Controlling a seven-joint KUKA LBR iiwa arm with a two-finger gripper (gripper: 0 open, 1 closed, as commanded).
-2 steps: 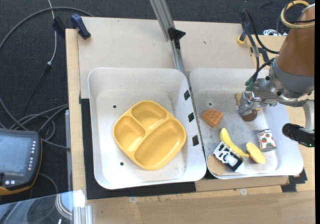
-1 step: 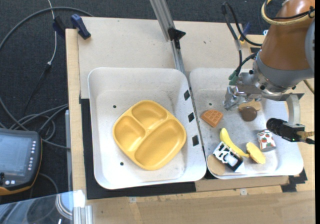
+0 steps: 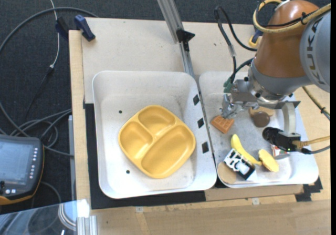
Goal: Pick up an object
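In the right bin lie an orange waffle-like piece, a yellow banana, a small yellow chunk, a brown round thing and a black-and-white block. My gripper hangs over the bin's far left part, just above and behind the orange piece. I see nothing held in it. The arm's orange band rises above it at the right and hides part of the bin's far side.
The left bin holds a yellow divided plate. A slanted metal bar runs down to the wall between the bins. Cables lie on the floor at the left, next to a handheld screen.
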